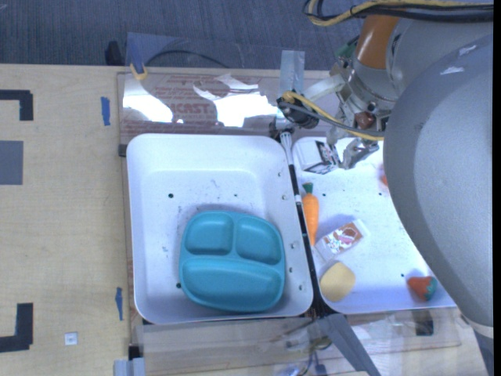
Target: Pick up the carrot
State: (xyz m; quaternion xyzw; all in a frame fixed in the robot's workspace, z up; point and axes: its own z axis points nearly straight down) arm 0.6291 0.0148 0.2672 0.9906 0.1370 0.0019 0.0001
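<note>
Carrot [311,216]: lies in the right bin [368,288], close against its left wall, green top toward the far edge, orange tip toward the near edge.
End effector [338,153]: hangs over the far part of the right bin, apart from the carrot, nothing seen between its parts; whether it is released or clenched I cannot tell.
Arm [438,171]: grey, with an orange band, covering the right side of the right bin.
Left bin [149,210]: carries a teal divided plate [232,262] toward its near edge.
Snack packet [340,238]: red and white, in the right bin, just right of the carrot.
Yellow potato-like item [337,281]: near the right bin's near edge, just beyond the carrot's tip.
Red and green item [422,287]: by the right bin's near right corner, beside the arm.
Worktop [55,233]: pale wood, with black corner marks.
</note>
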